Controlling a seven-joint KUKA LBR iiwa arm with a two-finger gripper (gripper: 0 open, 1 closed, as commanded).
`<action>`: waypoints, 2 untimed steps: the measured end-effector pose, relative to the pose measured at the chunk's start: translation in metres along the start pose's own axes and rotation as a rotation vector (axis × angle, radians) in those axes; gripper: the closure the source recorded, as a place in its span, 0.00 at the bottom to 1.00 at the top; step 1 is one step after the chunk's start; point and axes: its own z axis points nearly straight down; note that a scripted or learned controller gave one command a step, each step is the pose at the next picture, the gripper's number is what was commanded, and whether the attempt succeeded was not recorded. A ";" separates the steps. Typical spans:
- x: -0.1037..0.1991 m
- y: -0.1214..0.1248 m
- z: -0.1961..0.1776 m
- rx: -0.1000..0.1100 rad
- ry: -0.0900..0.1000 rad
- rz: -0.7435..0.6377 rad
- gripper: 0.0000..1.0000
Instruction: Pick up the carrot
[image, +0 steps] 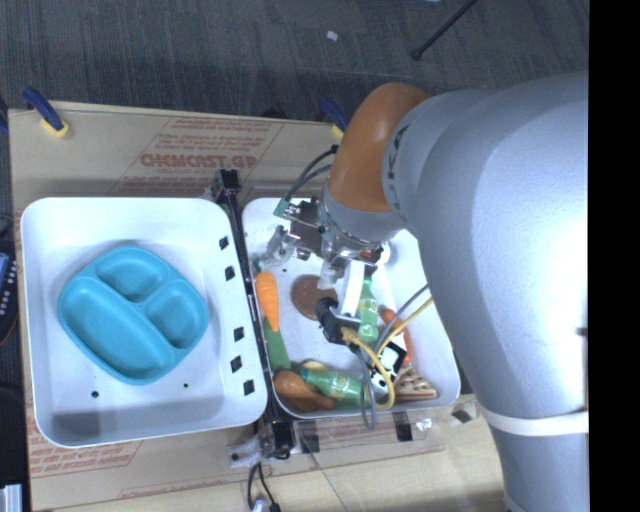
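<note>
- Presently, one grey arm (500, 220) with an orange band reaches in from the right and overhangs much of the right bin.
- Tabletop (120, 135): one, bearing two shallow white bins side by side, the left bin (60, 400) and the right bin (262, 218).
- Blue plate (130, 310): one, with three compartments, lying in the left bin.
- Tool (318, 258): one, over the far part of the right bin, near the carrot's orange end. Whether it is released or clenched cannot be told, and nothing is seen in its hold.
- Carrot (266, 300): one counted. It lies lengthwise along the right bin's left wall, orange body toward the far end and green top toward the near end.
- Handling, as a judgement: it looks like a toy, so light, stiff, smooth, probably slippery and not fragile. The best hold is across the thick orange body at mid-length, and the wall close beside it leaves little room on that side.
- Smaller things in the right bin:
  - one brown disc (305, 295), just beside the carrot
  - one brown lump (295, 385) and one green piece (335, 383), at the near end
  - one waffle-patterned piece (415, 383)
  - one orange scrap (388, 322), too hidden to name
</note>
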 end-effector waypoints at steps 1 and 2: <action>0.000 0.000 0.000 0.000 0.000 0.000 0.00; 0.000 0.000 0.000 0.000 0.000 0.000 0.00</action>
